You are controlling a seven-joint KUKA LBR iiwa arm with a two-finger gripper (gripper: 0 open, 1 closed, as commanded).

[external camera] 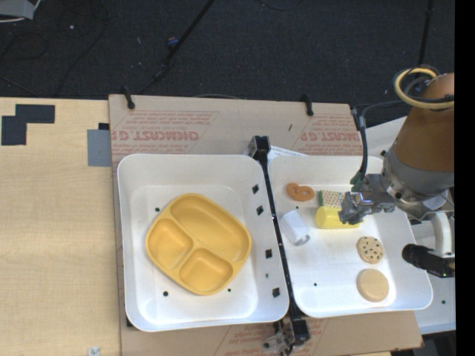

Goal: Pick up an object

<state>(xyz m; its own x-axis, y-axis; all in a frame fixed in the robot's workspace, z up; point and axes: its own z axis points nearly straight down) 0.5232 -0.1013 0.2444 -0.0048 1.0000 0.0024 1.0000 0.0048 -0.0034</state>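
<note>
Two white bins sit side by side on the bench, parted by a black divider (271,228) running down the middle of the frame. The left bin (137,199) holds a yellow tray (197,242) with three compartments, set at a slant near its centre. The right bin (415,291) holds the small items. A brown pretzel (300,192) lies in its upper left part. Just right of it is a small green-and-white patterned piece (331,198). Below that lies a yellow block (331,218). A clear cup (295,228) lies on its side near the divider, lower left of the block. A chocolate-chip cookie (369,250) lies right of centre, and a plain tan cookie (373,285) sits below it, toward the lower right corner.

The gripper (352,211) hangs over the right end of the yellow block, at or touching it; the patterned piece is just beside it on the upper left. Whether its fingers are spread or pressed together cannot be told from this angle, nor whether anything is pinched.

The arm (424,147) covers the bin's right rim at mid-height. Bare bin floor lies along the lower left part of the right bin, between the cup and the tan cookie. The two cookies are well apart from the pretzel.
</note>
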